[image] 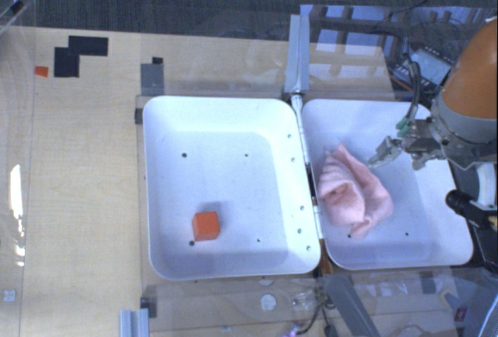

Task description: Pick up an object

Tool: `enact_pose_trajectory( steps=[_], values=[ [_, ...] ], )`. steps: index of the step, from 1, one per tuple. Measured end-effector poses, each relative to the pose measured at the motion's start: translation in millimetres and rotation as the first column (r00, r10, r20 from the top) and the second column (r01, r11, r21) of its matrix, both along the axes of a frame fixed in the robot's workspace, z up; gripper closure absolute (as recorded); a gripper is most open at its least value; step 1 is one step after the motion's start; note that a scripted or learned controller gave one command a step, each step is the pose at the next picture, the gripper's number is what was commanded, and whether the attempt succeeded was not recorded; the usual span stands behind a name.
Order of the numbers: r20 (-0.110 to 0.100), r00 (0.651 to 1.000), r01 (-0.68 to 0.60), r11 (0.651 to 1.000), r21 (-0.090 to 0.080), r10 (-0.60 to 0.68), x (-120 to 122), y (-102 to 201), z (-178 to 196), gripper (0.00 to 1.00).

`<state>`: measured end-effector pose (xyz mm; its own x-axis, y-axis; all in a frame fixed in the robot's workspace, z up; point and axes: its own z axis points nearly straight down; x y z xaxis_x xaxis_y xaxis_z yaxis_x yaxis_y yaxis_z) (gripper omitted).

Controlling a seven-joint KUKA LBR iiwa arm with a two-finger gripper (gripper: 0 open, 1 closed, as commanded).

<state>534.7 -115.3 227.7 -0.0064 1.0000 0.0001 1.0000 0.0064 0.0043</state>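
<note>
A crumpled pink cloth (354, 191) lies in the right bin (436, 242), near its left wall. An orange block (206, 226) rests in the left bin (233, 133), toward the front left. My gripper (387, 150) comes in from the right and hovers just above and right of the cloth's upper end. One finger (383, 151) points down-left toward the cloth. Nothing shows between the fingers.
A metal divider (296, 55) runs back from the seam between the two bins. Black markers (78, 54) and a small orange tag (41, 71) sit on the bench at far left. Cables and frame parts crowd the back right.
</note>
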Motion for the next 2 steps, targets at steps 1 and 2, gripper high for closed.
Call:
enact_pose_trajectory(
  steps=[1, 2],
  values=[
    [-0.001, 0.995, -0.097, 0.995, 0.0, 0.097, 11.9, 0.8, -104.6, 0.0],
    [0.012, 0.995, -0.102, 0.995, -0.003, 0.102, 11.8, 6.2, -136.2, 0.0]
  ],
)
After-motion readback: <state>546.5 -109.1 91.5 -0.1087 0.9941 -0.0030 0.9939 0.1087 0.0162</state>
